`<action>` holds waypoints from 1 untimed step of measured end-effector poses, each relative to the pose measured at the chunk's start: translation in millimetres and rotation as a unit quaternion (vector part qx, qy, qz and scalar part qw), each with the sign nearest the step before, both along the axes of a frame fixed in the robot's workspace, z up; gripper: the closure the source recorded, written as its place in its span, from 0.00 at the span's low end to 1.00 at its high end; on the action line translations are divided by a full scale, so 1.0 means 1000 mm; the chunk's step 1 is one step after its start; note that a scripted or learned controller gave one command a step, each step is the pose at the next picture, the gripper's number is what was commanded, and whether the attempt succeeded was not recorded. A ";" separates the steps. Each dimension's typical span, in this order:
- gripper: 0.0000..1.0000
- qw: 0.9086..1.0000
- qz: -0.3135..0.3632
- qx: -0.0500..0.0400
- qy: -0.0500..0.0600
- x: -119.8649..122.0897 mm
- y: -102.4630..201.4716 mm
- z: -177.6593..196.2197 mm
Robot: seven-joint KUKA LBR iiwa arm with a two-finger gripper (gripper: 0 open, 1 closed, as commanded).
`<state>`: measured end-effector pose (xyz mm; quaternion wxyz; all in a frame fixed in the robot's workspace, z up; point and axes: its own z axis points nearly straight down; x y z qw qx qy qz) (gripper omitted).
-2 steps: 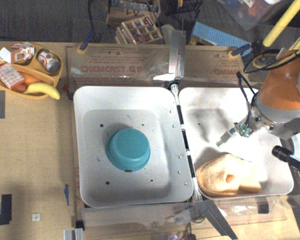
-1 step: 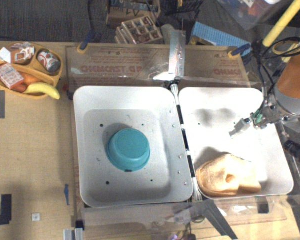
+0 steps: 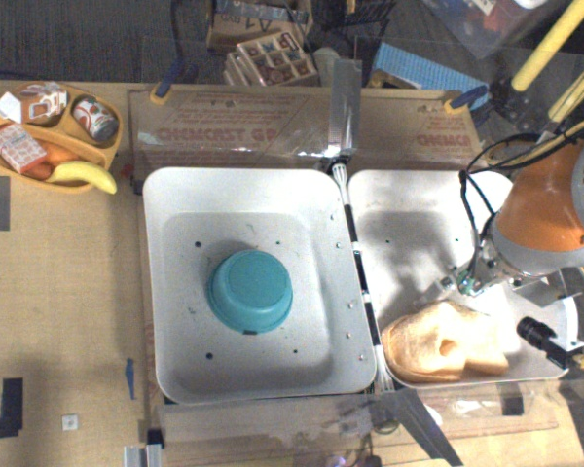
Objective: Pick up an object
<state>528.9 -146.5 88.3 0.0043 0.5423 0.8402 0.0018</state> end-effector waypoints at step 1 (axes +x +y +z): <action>1.00 1.000 -0.002 0.000 -0.003 0.001 -0.001 0.011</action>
